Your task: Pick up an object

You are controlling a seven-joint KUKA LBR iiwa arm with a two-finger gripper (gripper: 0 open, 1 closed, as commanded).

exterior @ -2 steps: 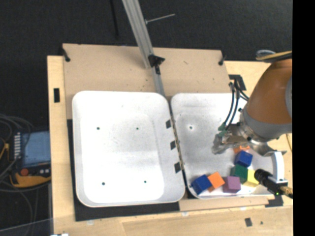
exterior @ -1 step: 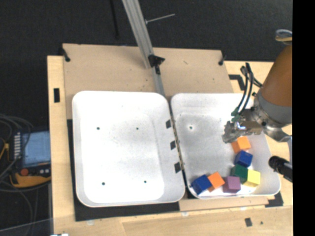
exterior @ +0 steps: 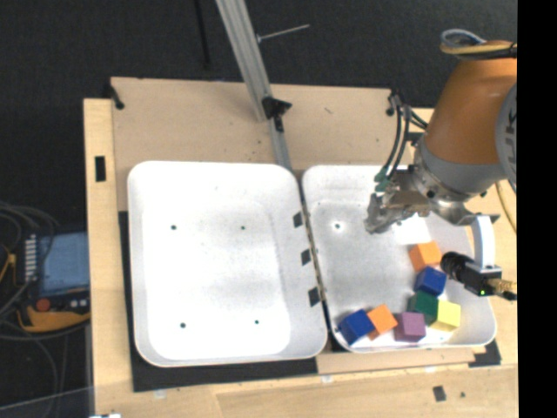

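Observation:
Several small coloured blocks lie in the right bin (exterior: pixel 348 198), gathered toward its near right corner. An orange block (exterior: pixel 425 254) sits highest, with a blue block (exterior: pixel 430 280) and a green block (exterior: pixel 425 304) below it. A yellow block (exterior: pixel 449 313), a purple block (exterior: pixel 410 326), another orange block (exterior: pixel 382 319) and a blue block (exterior: pixel 356 325) line the front wall. My gripper (exterior: pixel 379 218) hangs over the bin's upper middle, left of the top orange block and apart from it. Nothing shows between its fingertips.
The left bin (exterior: pixel 218 259) lies beside the right one, joined by black clips. A slanted metal pole (exterior: pixel 248 50) rises from the back of the bench. A black fitting with a green light (exterior: pixel 470 275) juts over the right bin's right edge.

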